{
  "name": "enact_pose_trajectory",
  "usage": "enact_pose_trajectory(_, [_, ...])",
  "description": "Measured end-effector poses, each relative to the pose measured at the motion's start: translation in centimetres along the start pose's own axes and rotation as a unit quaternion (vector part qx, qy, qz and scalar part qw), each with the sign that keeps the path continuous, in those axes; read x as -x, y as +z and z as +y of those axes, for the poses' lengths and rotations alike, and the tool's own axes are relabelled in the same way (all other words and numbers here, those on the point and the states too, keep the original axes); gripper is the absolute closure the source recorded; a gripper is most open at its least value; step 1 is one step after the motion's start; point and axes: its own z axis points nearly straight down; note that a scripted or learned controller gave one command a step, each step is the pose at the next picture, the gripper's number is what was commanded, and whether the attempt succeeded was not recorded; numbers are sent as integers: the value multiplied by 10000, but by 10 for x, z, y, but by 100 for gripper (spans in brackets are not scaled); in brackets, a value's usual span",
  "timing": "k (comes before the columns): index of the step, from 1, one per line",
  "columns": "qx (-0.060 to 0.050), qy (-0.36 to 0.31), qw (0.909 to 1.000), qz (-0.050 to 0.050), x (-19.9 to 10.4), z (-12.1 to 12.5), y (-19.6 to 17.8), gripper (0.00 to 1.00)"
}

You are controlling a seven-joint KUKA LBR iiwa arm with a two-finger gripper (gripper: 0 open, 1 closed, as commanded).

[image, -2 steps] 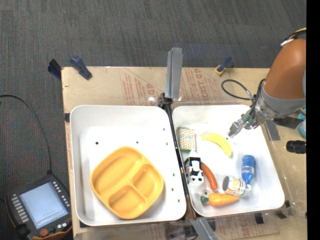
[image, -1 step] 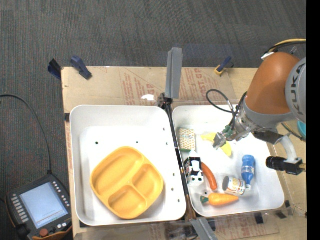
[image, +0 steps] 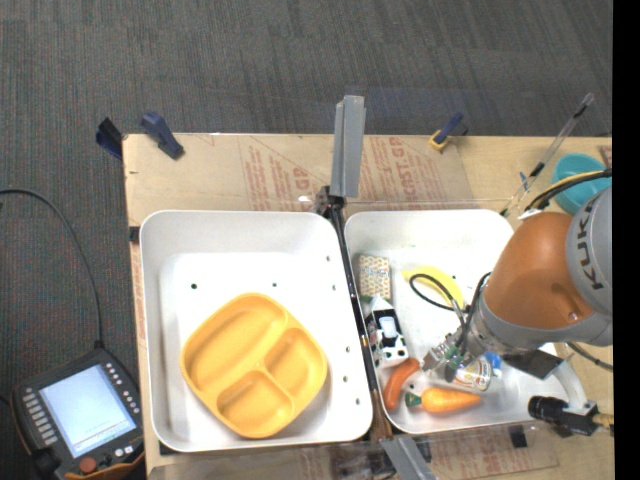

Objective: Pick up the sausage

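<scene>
Pincer (image: 447, 356) low in right bin (image: 500, 230), grip state indiscernible, sausage (image: 401, 381) just left-below, carrot (image: 450, 400) below, cardboard-covered tabletop (image: 240, 168), grey carpet (image: 200, 48) beyond.

The sausage (image: 400, 381) is a short, reddish-orange cylinder with rounded ends, smooth and slightly glossy. It lies flat on the floor of the right bin (image: 500, 226), near that bin's front left corner, tilted so 1 end points toward the front wall and the other up and to the right.
</scene>
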Motion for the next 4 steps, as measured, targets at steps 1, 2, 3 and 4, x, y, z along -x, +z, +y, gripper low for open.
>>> enact_pose_trajectory(1, [0,1930,9812,-5,-15,31,-23,100])
enact_pose_trajectory(2, [-1,103,9999,-2,-12,34,0,100])
enact_pose_trajectory(3, [8,-629,9980,-17,-105,106,-100,100])
enact_pose_trajectory(4, [-14,1259,9920,-11,-184,76,-99,100])
